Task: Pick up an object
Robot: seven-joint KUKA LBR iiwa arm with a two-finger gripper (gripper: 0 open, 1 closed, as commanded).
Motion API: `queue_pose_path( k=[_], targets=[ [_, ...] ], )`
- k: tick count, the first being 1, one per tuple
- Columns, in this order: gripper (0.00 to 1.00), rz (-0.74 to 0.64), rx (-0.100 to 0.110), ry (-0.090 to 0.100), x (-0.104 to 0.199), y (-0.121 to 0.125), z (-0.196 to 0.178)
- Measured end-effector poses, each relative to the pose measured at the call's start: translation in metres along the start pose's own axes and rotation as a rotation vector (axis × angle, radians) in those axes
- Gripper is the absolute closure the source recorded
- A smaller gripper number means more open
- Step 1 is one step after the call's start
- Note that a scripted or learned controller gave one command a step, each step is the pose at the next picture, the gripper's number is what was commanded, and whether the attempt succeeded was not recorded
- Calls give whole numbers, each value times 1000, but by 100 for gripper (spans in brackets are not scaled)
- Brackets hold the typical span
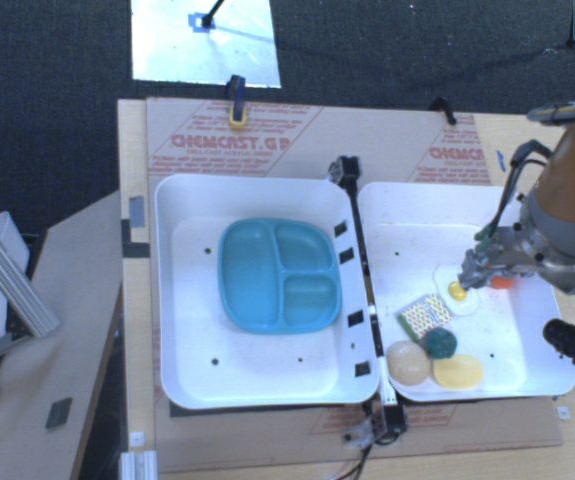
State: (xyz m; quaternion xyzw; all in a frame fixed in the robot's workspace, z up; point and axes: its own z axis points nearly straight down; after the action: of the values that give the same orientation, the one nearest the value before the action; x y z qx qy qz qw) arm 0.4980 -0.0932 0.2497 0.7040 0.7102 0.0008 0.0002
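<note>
We list, in the right white bin (527, 373): gripper (472, 276) low at the middle, finger state indiscernible, over a fried-egg toy (456, 295); tan ball (408, 362), teal ball (440, 343), yellow lump (457, 371) along its front edge.

White fried egg toy (456, 295) with yellow yolk, flat in right bin (407, 218), mid-floor.

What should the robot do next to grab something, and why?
Probably lower a little onto the fried egg toy. The pincer hangs right above it in the right bin, and nothing shows between its tips, so a short drop seems the closest chance.
</note>
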Motion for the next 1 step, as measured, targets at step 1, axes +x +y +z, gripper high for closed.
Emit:
queue_pose_path(
  k=[1],
  targets=[
    [100, 3, 0, -1, 52, 9, 13]
  ],
)
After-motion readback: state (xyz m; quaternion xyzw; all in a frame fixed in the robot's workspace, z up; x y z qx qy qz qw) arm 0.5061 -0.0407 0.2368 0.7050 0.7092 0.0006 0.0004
